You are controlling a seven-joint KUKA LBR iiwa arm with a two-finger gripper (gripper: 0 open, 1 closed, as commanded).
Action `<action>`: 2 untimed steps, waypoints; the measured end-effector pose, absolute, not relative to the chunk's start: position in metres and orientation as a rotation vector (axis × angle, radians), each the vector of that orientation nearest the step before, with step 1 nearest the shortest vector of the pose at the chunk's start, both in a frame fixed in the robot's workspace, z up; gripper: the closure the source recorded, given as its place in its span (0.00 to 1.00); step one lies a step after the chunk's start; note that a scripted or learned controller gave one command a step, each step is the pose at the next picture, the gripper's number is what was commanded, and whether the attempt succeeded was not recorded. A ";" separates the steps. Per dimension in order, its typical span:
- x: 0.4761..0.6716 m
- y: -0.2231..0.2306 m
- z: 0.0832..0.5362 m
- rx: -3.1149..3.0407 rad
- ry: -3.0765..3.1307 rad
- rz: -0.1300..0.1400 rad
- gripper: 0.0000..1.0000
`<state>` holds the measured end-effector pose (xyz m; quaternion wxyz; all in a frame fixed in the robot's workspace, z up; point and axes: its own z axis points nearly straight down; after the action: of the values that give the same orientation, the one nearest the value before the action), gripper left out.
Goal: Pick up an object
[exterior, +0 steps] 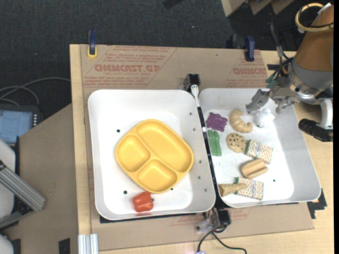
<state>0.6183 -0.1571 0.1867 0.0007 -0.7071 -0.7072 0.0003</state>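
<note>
Over the right bin's (296, 142) far corner, my gripper (266, 103) hangs open and empty beside the croissant (241, 121), poised to pick something.

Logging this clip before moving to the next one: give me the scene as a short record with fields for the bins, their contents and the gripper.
left bin: yellow divided plate, red pepper beside its near edge
right bin: purple item, green item, croissant, cookie, bread roll, two wrapped bars, wedge
gripper: over the right bin's far side, by the croissant
held object: none seen
</note>
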 end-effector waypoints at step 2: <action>0.649 -0.140 0.080 -2.205 -2.194 0.037 0.00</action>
<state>0.6487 -0.1402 0.0803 0.0152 -0.7088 -0.7052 0.0118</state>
